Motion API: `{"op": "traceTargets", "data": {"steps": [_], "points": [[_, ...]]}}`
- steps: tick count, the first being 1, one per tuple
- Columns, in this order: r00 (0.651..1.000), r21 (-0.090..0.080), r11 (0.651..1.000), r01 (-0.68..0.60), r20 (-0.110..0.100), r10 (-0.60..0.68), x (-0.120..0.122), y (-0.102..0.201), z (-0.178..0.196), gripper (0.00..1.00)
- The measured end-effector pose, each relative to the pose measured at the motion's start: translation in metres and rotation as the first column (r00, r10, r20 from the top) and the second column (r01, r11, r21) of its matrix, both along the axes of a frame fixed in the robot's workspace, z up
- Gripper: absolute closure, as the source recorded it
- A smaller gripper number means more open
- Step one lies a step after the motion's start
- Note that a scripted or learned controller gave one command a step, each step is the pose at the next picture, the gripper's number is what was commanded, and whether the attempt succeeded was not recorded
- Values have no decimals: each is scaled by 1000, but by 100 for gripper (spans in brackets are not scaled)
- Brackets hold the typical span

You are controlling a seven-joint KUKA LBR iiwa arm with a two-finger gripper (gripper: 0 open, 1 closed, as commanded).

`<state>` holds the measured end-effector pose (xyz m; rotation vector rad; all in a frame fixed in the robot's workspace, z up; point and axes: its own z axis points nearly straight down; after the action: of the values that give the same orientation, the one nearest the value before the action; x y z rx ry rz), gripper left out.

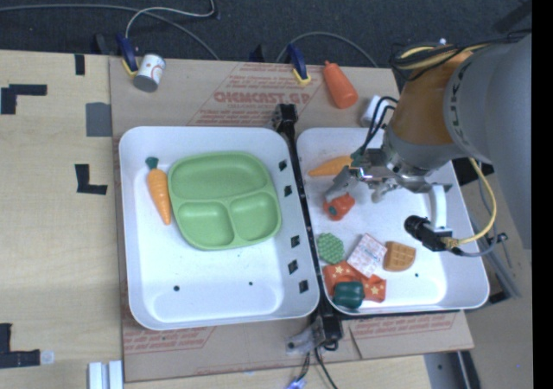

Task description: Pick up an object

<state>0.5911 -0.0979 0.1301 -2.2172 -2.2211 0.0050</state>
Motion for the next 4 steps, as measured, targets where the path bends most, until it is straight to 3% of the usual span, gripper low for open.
{"op": "traceTargets", "data": {"steps": [1, 2, 3, 4], "points": [[1000, -1, 1000, 0, 5, 0, -8, 3, -44, 0], [1000, 0, 1000, 0, 6, 0, 15, 4, -44, 0], [1000, -2, 1000, 0, 10, 0, 16, 3, -33, 100], [1000, -2, 1000, 0, 10, 0, 16, 3, -33, 0]]}}
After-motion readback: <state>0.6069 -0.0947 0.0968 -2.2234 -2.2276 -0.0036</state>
